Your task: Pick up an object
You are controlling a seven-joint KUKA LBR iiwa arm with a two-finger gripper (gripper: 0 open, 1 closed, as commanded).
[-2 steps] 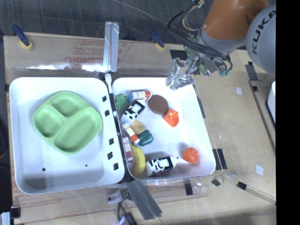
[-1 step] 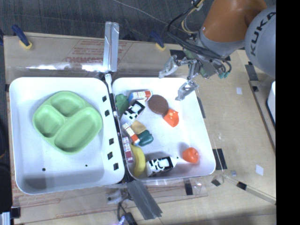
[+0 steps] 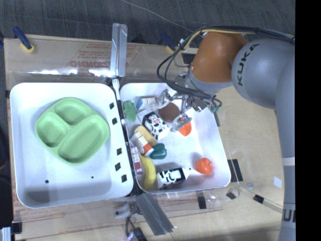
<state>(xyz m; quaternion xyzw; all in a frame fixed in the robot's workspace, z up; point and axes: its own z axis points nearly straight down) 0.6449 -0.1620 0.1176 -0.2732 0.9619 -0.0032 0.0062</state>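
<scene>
My gripper (image 3: 173, 109) hangs low over the upper middle of the right bin (image 3: 213, 134), under the grey arm's orange band (image 3: 213, 56). A brown object (image 3: 169, 112) lies right at the gripper. Close beside it are a black-and-white cow-patterned object (image 3: 154, 126) and a small orange piece (image 3: 185, 130). Lower in the bin lie a banana (image 3: 147, 171), a black-and-white bottle (image 3: 172, 175), a teal object (image 3: 158, 151), a red-labelled bottle (image 3: 141, 140) and an orange ball (image 3: 203, 165).
A green object (image 3: 130, 110) and a white-and-blue packet (image 3: 146, 103) lie at the right bin's upper left. The left bin (image 3: 30, 185) holds a green divided plate (image 3: 72, 129). Black cables (image 3: 173, 59) loop beside the wrist.
</scene>
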